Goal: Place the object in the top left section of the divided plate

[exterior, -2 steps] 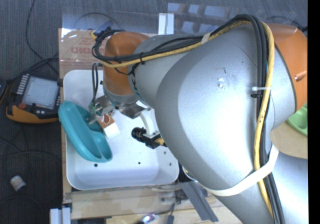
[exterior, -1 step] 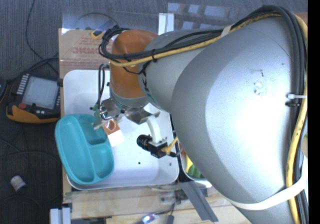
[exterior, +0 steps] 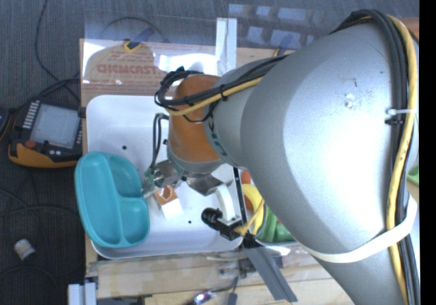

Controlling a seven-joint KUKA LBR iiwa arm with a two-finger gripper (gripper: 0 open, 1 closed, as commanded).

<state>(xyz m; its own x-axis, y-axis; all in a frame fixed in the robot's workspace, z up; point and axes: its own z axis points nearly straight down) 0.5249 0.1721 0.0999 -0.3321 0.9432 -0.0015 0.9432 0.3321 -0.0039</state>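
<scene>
"Two white bins on the tabletop, is that right? Which one has the plate?"

"The left bin. A turquoise divided plate lies on its floor toward 8 o'clock, with raised ridges parting its sections."

"And the object?"

"A small orange-and-white block sits on the bare bin floor at the plate's 3 o'clock, just beside the rim and outside every section. The top left section holds nothing that I can make out."

"Where is the hand?"

"The hand hangs low over the left bin, at the plate's 3 o'clock edge and right above the block, toward the block's 11 o'clock. Whether it is apart, together, or clamped on the block, I cannot tell; the wrist covers too much of it. I also cannot tell whether it touches the block."

"How does the arm lie?"

"The grey arm comes in from 3 o'clock and bulks over most of the right bin. Its orange band stands over the middle of the left bin, at 12 o'clock from the hand."

"Anything else?"

"A green thing peeks from under the arm toward 4 o'clock of the block. A brown card with red lettering lies at the left bin's 12 o'clock. On the grey floor, at 9 o'clock, rests a handheld screen unit with an orange edge."
</scene>
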